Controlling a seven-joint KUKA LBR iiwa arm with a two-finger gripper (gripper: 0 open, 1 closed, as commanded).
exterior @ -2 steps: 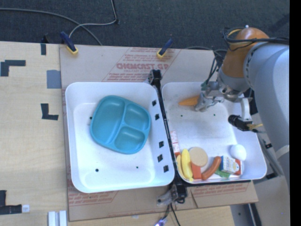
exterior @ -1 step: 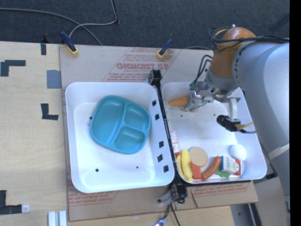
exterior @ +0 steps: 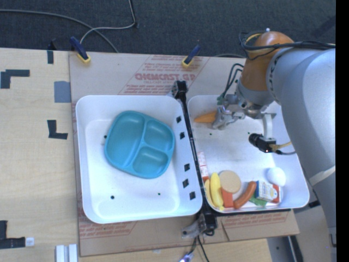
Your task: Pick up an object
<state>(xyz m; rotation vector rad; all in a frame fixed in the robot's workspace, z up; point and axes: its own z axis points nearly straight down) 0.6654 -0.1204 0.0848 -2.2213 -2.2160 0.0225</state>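
An orange carrot (exterior: 205, 117) lies at the far left of the right bin (exterior: 240, 157), close to the divider. My gripper (exterior: 221, 122) is low over the bin, right at the carrot's thick right end. The view does not show whether the carrot is held or merely touched. Along the bin's near edge lie a yellow banana (exterior: 214, 190), a round tan cookie (exterior: 229, 181), a red sausage (exterior: 245, 195), a small carton (exterior: 268, 192) and a white egg (exterior: 275, 176).
The left bin (exterior: 92, 195) holds a blue divided plate (exterior: 139, 144), tilted near its middle. The black clipped divider (exterior: 188, 146) separates the bins. My grey arm covers the right bin's right side.
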